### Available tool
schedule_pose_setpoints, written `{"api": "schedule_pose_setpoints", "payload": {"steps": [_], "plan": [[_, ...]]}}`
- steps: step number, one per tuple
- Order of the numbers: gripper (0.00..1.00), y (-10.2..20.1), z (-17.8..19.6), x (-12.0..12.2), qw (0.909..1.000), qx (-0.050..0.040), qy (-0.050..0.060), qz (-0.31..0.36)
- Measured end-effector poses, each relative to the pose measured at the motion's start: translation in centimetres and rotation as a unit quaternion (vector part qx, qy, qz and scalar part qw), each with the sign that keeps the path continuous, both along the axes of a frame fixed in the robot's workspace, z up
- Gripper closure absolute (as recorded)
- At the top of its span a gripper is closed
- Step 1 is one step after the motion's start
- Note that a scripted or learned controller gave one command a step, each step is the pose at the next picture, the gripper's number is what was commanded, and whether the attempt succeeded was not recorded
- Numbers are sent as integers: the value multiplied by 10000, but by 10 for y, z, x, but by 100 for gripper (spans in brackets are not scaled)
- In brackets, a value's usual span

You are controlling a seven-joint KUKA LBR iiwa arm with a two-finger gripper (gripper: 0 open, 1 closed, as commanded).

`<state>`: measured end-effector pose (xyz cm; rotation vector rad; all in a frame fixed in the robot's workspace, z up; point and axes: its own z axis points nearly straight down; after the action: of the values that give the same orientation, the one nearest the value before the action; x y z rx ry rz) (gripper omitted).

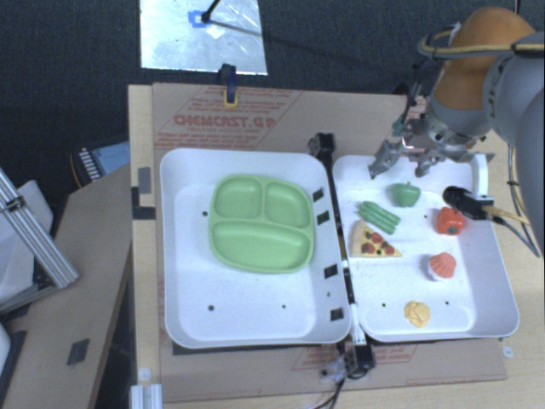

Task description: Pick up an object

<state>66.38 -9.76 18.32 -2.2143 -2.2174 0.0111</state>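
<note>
Gripper hovering over right bin far edge, fingers spread, nothing held. Green pepper just below: light, hard, slick plastic toy. Rounded, likely rolls; pinch across body middle.

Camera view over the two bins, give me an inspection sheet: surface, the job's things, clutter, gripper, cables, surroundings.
Surface: cardboard sheet on the bench, bearing left bin and right bin side by side.
Job's things: in the right bin, green toy pepper, green bean pods, pizza slice, red toy pepper, pink-red shell-like toy, small yellow toy.
Clutter: green divided plate in the left bin.
Gripper: gripper above the right bin's far edge, fingers spread, nothing between them.
Cables: yellow cable on the arm; wires at the bins' near edge.
Surroundings: shiny sheet behind; aluminium rail on the left.
</note>
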Motion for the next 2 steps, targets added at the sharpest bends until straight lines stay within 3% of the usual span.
{"api": "schedule_pose_setpoints", "payload": {"steps": [1, 2], "plan": [[0, 0, 7, 3, 10000, -5, -60, 8], [0, 5, -41, -5, 10000, -3, -49, 6]]}}
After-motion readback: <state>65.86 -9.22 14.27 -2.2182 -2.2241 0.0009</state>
